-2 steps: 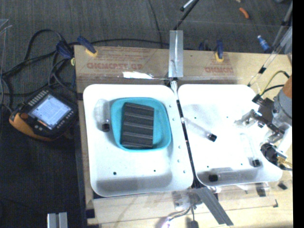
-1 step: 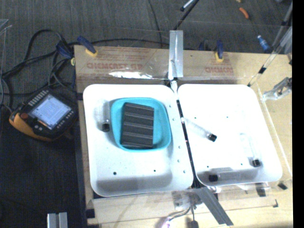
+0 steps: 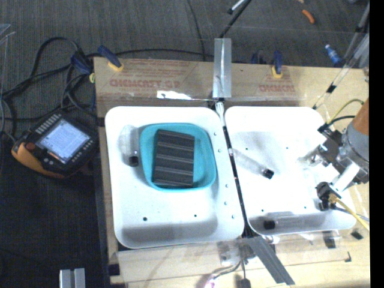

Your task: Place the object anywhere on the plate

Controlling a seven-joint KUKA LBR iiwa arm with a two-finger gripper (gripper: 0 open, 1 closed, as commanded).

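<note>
A blue plate (image 3: 206, 161) lies in the left bin (image 3: 168, 227). On it rests a dark grey ribbed block (image 3: 174, 158), flat and covering most of the plate's middle. A clear bottle with a black cap (image 3: 128, 144) lies against the plate's left rim. In the right bin (image 3: 282, 125), a clear tube with a black tip (image 3: 255, 165) lies near the middle. Another clear tube with a black end (image 3: 282, 223) rests along the front wall. My gripper (image 3: 316, 158) hangs over the right bin's right side, apart from both tubes, with nothing seen in it.
A metal divider post (image 3: 222, 71) stands behind the seam between the bins. A handheld pendant (image 3: 57, 144) and cables lie on the floor to the left. Clamps (image 3: 276, 71) sit on the bench's back edge. Yellow cables (image 3: 351, 212) trail at the right.
</note>
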